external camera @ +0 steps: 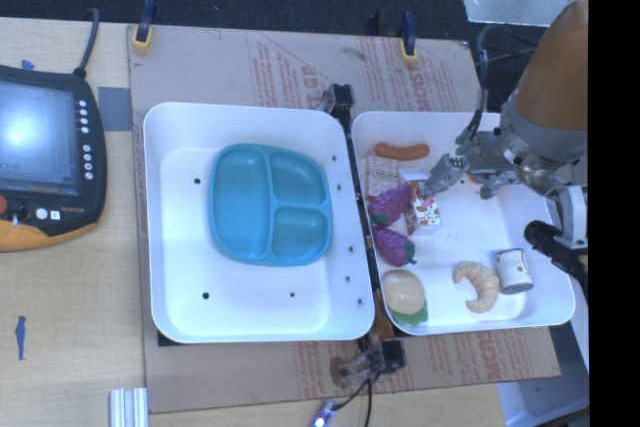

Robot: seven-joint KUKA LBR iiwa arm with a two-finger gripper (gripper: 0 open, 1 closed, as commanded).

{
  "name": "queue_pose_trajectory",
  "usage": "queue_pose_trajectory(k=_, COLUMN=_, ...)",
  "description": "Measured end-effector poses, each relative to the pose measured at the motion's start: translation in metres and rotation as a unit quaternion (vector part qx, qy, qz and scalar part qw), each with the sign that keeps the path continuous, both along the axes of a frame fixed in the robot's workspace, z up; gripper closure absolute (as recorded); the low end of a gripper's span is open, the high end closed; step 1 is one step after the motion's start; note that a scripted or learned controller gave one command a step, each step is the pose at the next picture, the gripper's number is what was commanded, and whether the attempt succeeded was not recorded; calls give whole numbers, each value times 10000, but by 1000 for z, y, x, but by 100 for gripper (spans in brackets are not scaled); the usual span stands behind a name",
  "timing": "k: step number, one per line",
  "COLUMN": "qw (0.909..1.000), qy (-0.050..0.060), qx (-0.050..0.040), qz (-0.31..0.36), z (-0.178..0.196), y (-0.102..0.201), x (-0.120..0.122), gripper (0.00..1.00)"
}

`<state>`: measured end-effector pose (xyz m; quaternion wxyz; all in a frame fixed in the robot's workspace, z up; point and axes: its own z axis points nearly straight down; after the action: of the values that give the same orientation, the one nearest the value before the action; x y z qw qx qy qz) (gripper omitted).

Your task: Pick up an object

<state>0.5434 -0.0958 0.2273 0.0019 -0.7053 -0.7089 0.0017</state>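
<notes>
The right white bin (545, 315) holds several small things: a sausage (402, 152), two purple toy fruits (390, 205) (394, 246), a small printed carton (427, 213), a croissant (478, 284), a tin can (513, 269) and a round cream-and-green piece (404, 295). My gripper (440, 177) reaches in from the right and hangs low over the bin's upper middle. It sits just above the carton and beside the upper purple fruit, with nothing visibly held.
The left white bin (175, 295) carries a blue divided plate (270, 205). A control pendant with a screen (40, 150) lies at the bench's far left. Clamps (143, 25) (407, 37) hold the cardboard underlay. The arm's body (555, 95) covers the right bin's upper right corner.
</notes>
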Motion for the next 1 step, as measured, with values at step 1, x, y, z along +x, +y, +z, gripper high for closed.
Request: queue_pose_trajectory(k=1, qw=10000, qy=15, qx=-4, qz=7, z=-124, y=3, x=40, gripper=0)
